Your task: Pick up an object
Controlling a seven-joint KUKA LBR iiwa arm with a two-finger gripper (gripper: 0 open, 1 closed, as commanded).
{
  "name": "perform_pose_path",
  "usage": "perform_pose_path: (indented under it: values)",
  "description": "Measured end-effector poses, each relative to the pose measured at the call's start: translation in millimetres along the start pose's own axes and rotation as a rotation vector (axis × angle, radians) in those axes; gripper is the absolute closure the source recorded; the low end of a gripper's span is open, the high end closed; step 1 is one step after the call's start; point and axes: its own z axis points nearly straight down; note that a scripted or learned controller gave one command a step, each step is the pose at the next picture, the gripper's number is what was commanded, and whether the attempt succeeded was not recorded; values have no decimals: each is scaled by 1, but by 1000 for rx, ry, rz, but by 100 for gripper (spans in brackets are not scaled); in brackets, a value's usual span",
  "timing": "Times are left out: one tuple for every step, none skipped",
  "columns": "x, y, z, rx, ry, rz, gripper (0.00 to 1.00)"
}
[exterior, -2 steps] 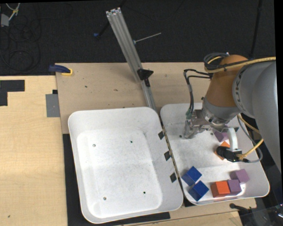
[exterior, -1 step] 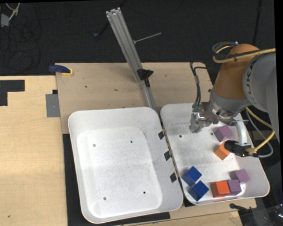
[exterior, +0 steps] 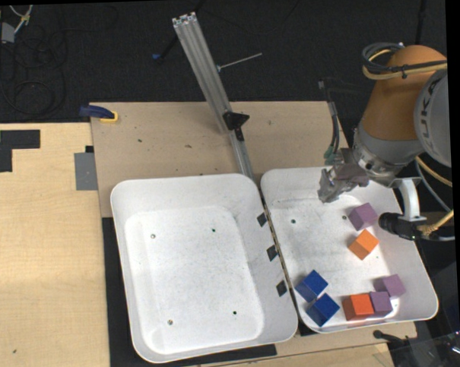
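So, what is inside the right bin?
The right bin holds loose blocks: two blue, three purple, two orange. The gripper hangs over its far end and covers the floor beneath it.

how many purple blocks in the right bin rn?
3. One purple block sits near the hand, above the orange cube. Another lies by the lower right rim, and a third just below it, beside the red-orange block. Others might hide under the arm.

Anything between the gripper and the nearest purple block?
No. In the camera view only bare white floor of the right bin separates the gripper from the purple block.
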Motion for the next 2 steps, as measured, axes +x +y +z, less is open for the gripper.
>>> perform_pose_path:
  values:
    - [-2,1,-64,-1,-1,-1,100]
    - [44,-7,-63,8,2,-2,100]
